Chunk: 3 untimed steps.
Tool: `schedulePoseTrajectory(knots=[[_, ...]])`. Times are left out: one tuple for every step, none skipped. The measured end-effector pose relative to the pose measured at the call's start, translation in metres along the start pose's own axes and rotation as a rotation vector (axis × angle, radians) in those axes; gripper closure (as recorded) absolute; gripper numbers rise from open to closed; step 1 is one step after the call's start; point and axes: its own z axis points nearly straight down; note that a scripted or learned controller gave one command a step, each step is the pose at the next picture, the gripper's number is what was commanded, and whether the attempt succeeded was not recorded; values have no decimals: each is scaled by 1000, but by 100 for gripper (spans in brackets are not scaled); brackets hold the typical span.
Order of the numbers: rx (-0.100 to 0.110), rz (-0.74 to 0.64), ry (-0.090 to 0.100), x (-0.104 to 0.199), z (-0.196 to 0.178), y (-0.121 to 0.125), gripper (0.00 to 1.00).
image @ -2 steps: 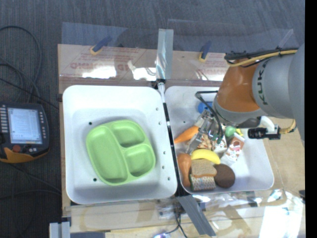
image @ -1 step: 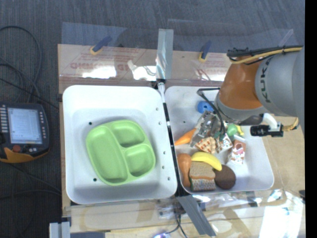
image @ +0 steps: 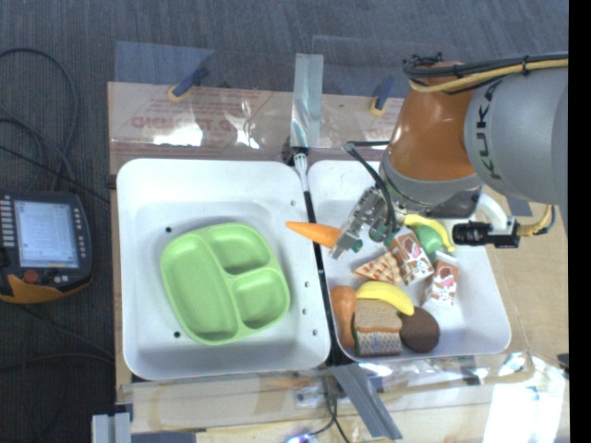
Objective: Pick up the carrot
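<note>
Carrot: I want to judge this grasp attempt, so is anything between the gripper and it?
Nothing visible. The gripper is right at the thick end of the carrot, which lies across the divider between the bins, apart from the other food.

The arm is a thick grey casing with dark lettering, and 1 broad orange band above the wrist. Black cables run along its top. Behind the small metallic fingers, the gripper mount looks dark.
</note>
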Motion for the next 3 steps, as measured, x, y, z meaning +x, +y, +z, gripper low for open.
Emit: schedulePoseTrajectory(knots=[[4, 37, 6, 10, 4, 72, 100], [7, 208, 7, 94, 3, 0, 100], [9, 399, 7, 102, 4, 67, 100]])
